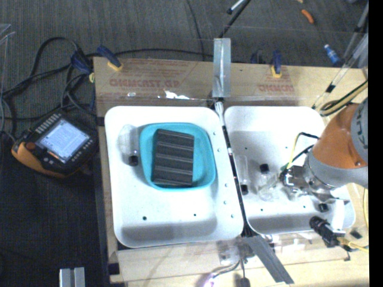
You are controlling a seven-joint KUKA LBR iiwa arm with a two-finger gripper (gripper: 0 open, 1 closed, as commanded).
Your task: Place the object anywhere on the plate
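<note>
– Plate [204, 154] is the blue one in the left bin [119, 220], and a dark ribbed block [173, 157] already lies flat across its middle. So which object is meant?

– I'd guess the small clear piece [266, 187] in the right bin [269, 220], since the gripper [292, 178] is down there just beside it. It's hard to read, glassy against white, with a little dark-capped bit [263, 168] just above it.

– Has it got hold of it?

– I cannot tell. The wrist hides the pincer from here, so I can't say whether it is spread or pressed together, and I see nothing held in it.

– So the step in hand is the pick?

– That's my reading. To do it well, I'd centre over the clear piece, come straight down, and close squarely, because something that small and slick could squirt sideways. Then lift high enough to pass the 2 rims where the bins meet.

– And the drop?

– The block takes most of the plate. I'd aim for the bare blue strip on the near-right side, low and slow, so the piece doesn't bounce off the block or roll over the lip.

– Anything else in the way?

– 1 more clear capped thing [127, 142] sits touching the plate's far-left edge, so I'd keep away from that side.
</note>
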